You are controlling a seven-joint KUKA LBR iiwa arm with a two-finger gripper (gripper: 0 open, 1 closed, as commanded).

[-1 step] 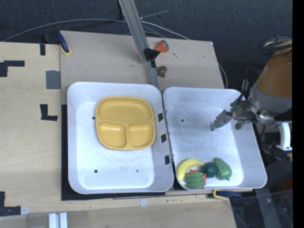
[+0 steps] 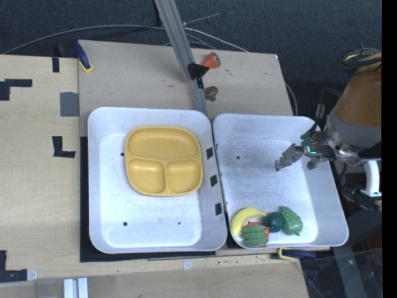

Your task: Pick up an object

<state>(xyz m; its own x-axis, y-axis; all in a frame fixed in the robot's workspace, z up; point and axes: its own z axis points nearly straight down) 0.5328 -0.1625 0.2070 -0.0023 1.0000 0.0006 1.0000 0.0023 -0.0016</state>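
Small toy foods lie clustered in the front corner of the right bin point(image 2: 260, 135): a yellow banana point(image 2: 244, 216), a green and red piece point(image 2: 254, 234), a bumpy green vegetable point(image 2: 290, 220) and a small teal piece point(image 2: 274, 221) between them. My gripper point(image 2: 299, 160) hovers over the right side of that bin, well behind the cluster. It is open, its two dark fingers spread apart with nothing between them. The grey arm with its orange band point(image 2: 360, 101) comes in from the right.
A yellow three-compartment plate point(image 2: 164, 160) sits in the left bin point(image 2: 105, 185). A grey pole point(image 2: 177, 30) slants up from a clamp behind the bins. The shared bin walls meet at the middle.
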